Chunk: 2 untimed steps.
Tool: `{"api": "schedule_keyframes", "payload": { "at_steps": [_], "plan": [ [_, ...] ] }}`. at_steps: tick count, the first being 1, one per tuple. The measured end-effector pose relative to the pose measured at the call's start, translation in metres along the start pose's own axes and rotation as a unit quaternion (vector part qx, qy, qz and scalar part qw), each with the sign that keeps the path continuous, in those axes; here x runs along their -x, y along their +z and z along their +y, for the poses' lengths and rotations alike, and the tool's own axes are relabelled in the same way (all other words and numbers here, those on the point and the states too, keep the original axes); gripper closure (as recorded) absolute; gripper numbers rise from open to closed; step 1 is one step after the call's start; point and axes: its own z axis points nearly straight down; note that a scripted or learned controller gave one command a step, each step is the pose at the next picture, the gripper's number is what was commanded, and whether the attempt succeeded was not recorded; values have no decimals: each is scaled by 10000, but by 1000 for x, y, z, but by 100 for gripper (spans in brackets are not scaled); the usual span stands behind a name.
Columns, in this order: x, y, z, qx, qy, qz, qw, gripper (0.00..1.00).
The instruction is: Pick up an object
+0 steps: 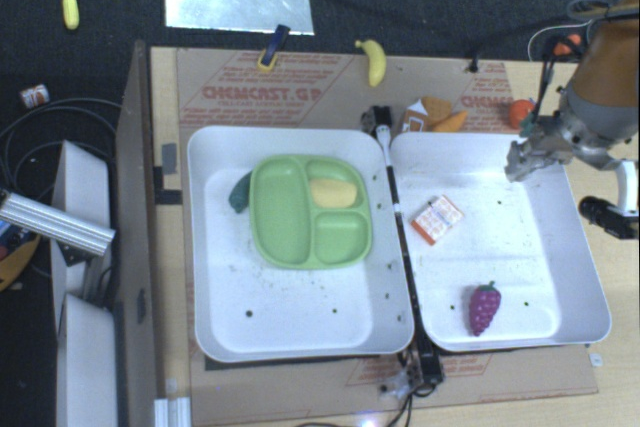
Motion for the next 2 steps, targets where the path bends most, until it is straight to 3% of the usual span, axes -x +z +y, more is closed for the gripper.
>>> {"api": "schedule_keyframes", "payload": {
  "at_steps": [1, 2],
  "plan": [
    [-14, -4, 11, 18, -3, -3, 10000, 100],
    [-24, 30, 32, 9, -4, -2, 10000, 100]
  ]
}}
